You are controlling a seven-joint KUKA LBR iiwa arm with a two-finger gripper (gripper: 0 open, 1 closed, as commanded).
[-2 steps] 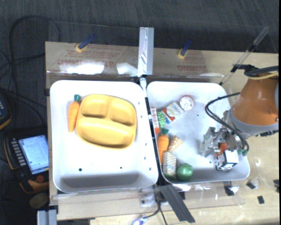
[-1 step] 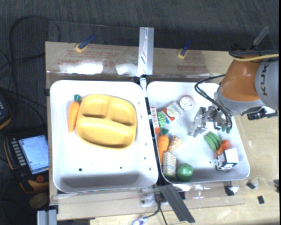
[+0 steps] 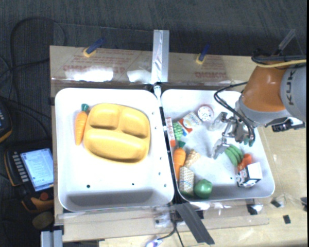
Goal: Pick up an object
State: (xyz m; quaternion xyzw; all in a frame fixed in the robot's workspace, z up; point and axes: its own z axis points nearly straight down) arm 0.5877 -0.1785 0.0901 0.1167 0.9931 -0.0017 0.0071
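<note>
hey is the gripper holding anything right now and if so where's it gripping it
Nothing is visibly held. The gripper hangs over the right bin, its tips beside the green pepper, with nothing seen between them.

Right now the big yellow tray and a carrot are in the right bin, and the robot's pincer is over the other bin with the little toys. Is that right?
Not quite. The yellow tray and the carrot beside it are in the left bin, as the camera view shows. The pincer is over the other bin, the right one, with the little toys.

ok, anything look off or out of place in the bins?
One thing: a lone carrot lies in the left bin beside the yellow tray, while the other toy foods sit jumbled in the right bin. No spill or damage shows.
</note>
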